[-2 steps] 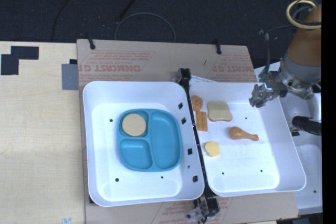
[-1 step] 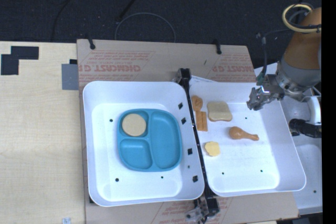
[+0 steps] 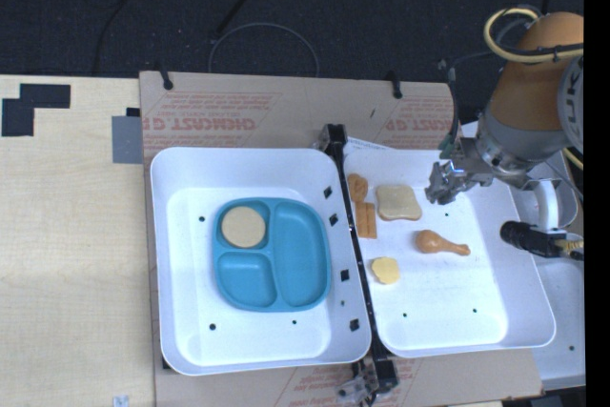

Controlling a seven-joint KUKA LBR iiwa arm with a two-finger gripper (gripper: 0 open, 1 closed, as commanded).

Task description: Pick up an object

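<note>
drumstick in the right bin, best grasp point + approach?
Take the drumstick from straight above, on its thick rounded end, the end nearer the bread slice. It lies flat, long axis roughly left-right in the camera view, tapering to a thin tip at its right. Set the jaws across the width. It lies apart from its neighbours, so there's likely room either side.

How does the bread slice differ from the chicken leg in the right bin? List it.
The bread slice is pale, flat and squarish; the chicken leg is orange-brown, with a bulb tapering to a thin end. The bread slice lies nearer the gripper; the chicken leg lies below it in the view. Both rest apart on the right bin floor.
</note>
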